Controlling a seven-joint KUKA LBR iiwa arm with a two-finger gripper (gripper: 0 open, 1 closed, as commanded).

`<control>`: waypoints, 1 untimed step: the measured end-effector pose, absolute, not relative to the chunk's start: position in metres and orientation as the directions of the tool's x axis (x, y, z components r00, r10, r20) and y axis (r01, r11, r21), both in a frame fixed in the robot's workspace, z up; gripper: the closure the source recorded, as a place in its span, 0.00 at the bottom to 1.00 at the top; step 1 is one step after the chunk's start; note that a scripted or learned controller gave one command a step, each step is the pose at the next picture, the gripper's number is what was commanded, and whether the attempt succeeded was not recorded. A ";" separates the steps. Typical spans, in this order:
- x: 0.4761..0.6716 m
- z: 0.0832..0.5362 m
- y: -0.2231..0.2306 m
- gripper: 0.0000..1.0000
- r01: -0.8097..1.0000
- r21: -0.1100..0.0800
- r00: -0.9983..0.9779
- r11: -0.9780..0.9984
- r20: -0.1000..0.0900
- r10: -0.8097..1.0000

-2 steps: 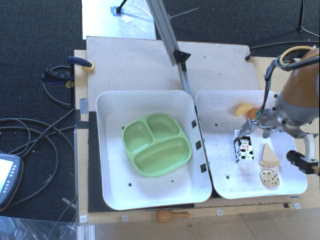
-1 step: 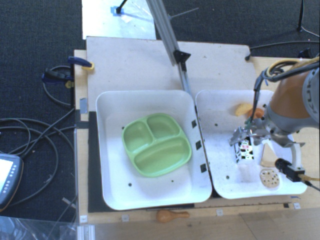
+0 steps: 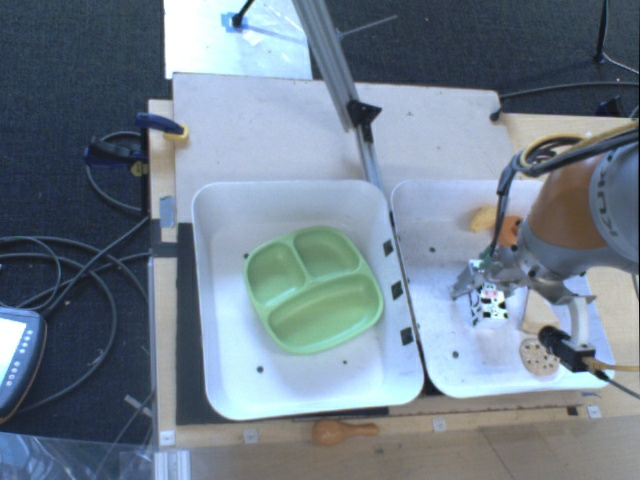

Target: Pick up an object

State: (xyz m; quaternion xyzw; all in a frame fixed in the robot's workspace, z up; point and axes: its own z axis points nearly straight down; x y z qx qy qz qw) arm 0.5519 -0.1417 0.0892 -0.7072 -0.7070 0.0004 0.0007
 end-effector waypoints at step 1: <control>0.553 0.102 -0.142 1.00 1.000 0.003 0.001 -0.001 0.000 1.000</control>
